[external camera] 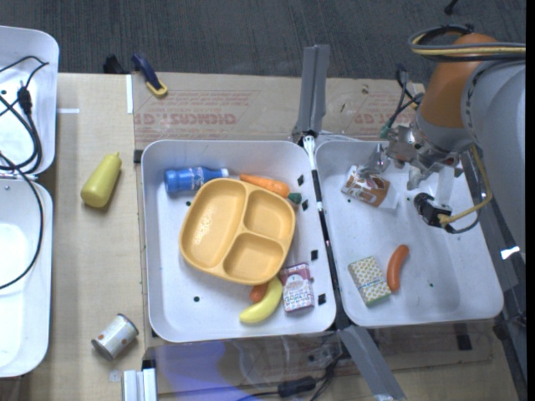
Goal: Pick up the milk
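Note:
The milk [297, 289] is a small pink-and-white carton lying near the front right corner of the left bin [167, 307], beside a banana [262, 306]. My gripper [388, 159] hangs over the back of the right bin [468, 307], just right of a brown-and-white packet [368, 186]. It is far from the milk, across the divider between the bins. The grey arm with its orange band [451, 82] comes in from the upper right.
A yellow divided plate [238, 230], a blue bottle [191, 178] and a carrot [266, 184] share the left bin. The right bin also holds a patterned box [369, 280] and a sausage [397, 266]. A mustard bottle [101, 180] and a can [114, 335] lie outside on the left.

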Available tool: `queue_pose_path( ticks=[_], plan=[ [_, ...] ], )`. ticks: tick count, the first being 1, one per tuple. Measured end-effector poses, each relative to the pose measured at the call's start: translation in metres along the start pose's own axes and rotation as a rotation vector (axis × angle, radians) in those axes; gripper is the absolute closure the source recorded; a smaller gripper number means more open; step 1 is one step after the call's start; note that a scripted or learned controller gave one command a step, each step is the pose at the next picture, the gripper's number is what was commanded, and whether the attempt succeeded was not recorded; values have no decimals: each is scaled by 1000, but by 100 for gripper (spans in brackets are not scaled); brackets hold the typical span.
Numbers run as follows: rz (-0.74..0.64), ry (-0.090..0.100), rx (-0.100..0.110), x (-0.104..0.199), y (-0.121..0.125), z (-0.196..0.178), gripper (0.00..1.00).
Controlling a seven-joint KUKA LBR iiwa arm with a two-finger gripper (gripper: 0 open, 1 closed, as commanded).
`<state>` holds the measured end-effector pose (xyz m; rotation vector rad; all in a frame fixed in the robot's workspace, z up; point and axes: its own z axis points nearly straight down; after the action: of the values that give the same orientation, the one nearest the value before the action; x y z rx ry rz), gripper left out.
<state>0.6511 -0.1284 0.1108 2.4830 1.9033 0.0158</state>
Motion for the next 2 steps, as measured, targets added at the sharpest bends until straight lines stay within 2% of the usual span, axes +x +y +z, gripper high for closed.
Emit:
queue_pose_path(
  ticks=[1,2],
  plan=[
    [-71,-4,-9,15,5,4,0],
    [-302,-3,-15,31,8,3,0]
  ],
)
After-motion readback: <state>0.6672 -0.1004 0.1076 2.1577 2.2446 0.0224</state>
